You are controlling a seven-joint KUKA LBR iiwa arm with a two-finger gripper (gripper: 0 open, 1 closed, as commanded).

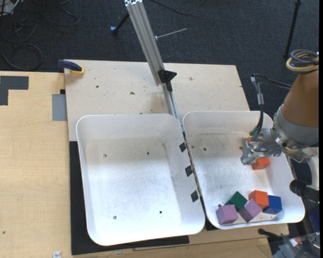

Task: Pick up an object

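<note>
In the right bin (215, 123), my gripper (254, 156) sits low over an orange block (261, 163), touching it; whether it grips I cannot tell; other blocks (248, 204) crowd the near corner, likelier awkward picks.

A: Pale speckled surface (124, 87), with two shallow white bins side by side: left bin (83, 160), right bin (215, 118), rims touching.

B: Also a slanted metal rail (148, 39), and a blue-and-yellow clamp (71, 66) at the far-left corner.
</note>
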